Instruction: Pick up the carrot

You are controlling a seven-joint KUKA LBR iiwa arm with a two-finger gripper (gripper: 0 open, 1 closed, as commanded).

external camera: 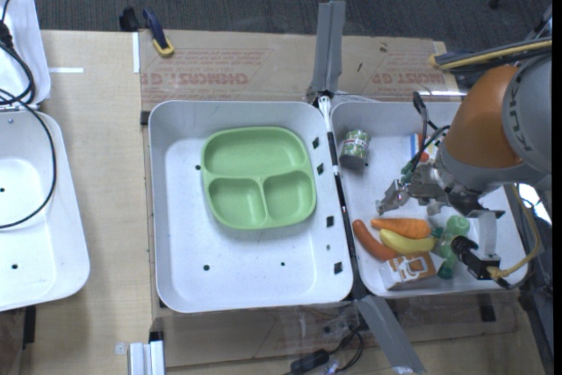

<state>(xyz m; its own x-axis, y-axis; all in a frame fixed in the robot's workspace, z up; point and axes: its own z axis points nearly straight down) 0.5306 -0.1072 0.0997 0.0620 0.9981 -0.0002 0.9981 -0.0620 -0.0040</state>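
Nearest us in the right bin we see a small box, then a banana and the carrot lying just beside it. The gripper hangs close above the carrot; we cannot tell its state. Farther back sits a can. The left bin holds a green tray.

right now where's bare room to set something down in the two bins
Left bin: bare floor all round the green plate, widest below it. Right bin: bare strip along the top beside the can. Crowded at its lower half: gripper, carrot, banana.
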